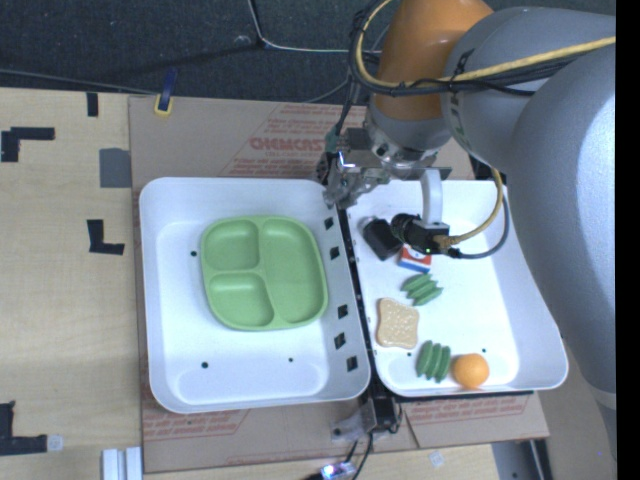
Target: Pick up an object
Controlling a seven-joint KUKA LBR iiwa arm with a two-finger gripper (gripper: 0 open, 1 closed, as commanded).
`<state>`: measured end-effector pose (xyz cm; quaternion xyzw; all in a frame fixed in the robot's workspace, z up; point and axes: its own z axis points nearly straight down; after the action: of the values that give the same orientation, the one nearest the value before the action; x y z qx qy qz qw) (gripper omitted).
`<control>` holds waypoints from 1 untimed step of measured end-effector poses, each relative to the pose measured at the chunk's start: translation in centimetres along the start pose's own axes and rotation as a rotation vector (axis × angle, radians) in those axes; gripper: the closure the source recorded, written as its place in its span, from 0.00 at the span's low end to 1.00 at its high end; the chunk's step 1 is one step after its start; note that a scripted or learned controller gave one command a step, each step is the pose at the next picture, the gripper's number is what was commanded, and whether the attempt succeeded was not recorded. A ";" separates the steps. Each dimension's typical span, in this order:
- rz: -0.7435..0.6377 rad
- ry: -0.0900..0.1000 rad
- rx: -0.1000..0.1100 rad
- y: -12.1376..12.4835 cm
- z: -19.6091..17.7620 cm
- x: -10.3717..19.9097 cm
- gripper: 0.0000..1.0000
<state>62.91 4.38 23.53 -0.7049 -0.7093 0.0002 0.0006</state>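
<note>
The pincer (343,180) hangs at the far end of the divider between the two bins, right over the rims where they meet. Open or closed? I cannot tell from up here, and nothing shows in its grip. The arm (520,78) sweeps in from the right, orange band (425,28) up top.

Just nearside of the pincer, in the right bin (545,353), there's a small red, white and blue packet (416,259). Just below it lie green pods (422,288), then toast (397,323). At the near edge a second green piece (432,360) sits beside an orange (470,370). All of them rest on the bin floor, apart from the pincer.

Over in the left bin (170,268), a green divided plate (265,272) lies flat. Both bins sit on cardboard (250,138) on the surface (60,298).
</note>
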 end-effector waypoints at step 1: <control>0.000 0.000 0.003 -1.8 1.6 5.7 1.00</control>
<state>61.08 10.08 21.92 -0.7048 -0.7094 0.0014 0.0017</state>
